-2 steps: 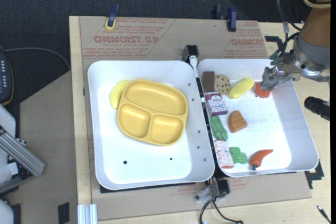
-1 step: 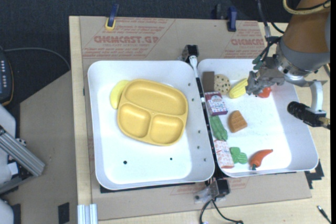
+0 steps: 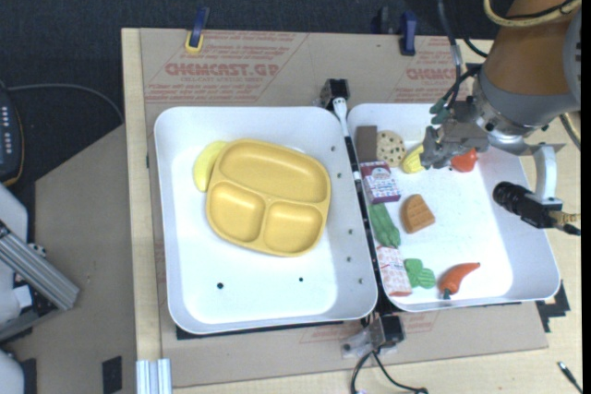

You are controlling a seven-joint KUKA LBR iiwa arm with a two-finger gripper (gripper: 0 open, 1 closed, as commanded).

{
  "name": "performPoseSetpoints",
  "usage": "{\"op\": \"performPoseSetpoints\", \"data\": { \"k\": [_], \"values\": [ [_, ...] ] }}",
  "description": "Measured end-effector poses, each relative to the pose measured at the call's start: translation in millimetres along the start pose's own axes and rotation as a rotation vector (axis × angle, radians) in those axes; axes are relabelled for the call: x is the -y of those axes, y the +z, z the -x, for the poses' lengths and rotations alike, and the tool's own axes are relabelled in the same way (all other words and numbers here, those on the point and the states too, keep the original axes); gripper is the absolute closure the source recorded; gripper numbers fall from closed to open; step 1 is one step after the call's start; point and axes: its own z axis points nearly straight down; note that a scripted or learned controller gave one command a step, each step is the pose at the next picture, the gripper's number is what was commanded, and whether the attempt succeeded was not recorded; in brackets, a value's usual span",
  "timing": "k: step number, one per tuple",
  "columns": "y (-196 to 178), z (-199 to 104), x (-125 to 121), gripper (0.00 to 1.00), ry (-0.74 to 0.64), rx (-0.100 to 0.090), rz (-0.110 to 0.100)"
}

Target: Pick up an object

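My gripper (image 3: 444, 147) hangs low over the back of the right bin (image 3: 517, 244), reaching in from the right. Just left of it lies a small yellow toy (image 3: 412, 162), and a red toy (image 3: 464, 161) lies just to its right. Both sit very close to the gripper; I cannot tell whether either is touched. Further left are a chocolate-chip cookie (image 3: 391, 145) and a brown block (image 3: 366, 141).
The right bin also holds a pink box (image 3: 379, 182), an orange bread piece (image 3: 417, 213), a green pod (image 3: 386, 224), a red-white packet (image 3: 391, 272), a green leafy toy (image 3: 420, 274) and a red chili (image 3: 459, 275). A yellow divided plate (image 3: 268, 196) lies in the left bin (image 3: 268, 291).
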Motion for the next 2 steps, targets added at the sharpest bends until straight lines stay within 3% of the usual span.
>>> {"op": "performPoseSetpoints", "data": {
  "k": [2],
  "values": [
    [20.8,6.9,1.6,1.00,0.004,0.001,-0.001]
  ]
}}
